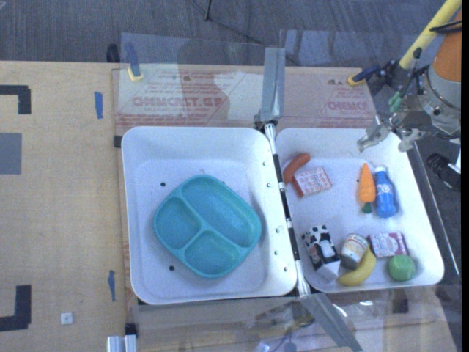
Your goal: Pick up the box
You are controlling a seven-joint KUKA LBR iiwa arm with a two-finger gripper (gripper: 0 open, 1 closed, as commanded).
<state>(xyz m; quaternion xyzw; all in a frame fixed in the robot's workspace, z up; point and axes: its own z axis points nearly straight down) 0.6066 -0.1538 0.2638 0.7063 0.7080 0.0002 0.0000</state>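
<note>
Two shallow white bins (139, 196) sit side by side on the worktop. The small flat pink-and-white patterned box (313, 180) lies in the right bin's upper left part, beside a red sausage-shaped toy (295, 166), its long axis slightly tilted. The end effector (387, 134) hovers released over the bin's upper right rim, so the box lies leftward and somewhat nearer the camera.

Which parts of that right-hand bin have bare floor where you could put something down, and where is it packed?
In the right bin, bare floor runs through the middle, between the box and the carrot, down to the can. The near edge is crowded: cow toy, banana, pink carton, green ball.
</note>
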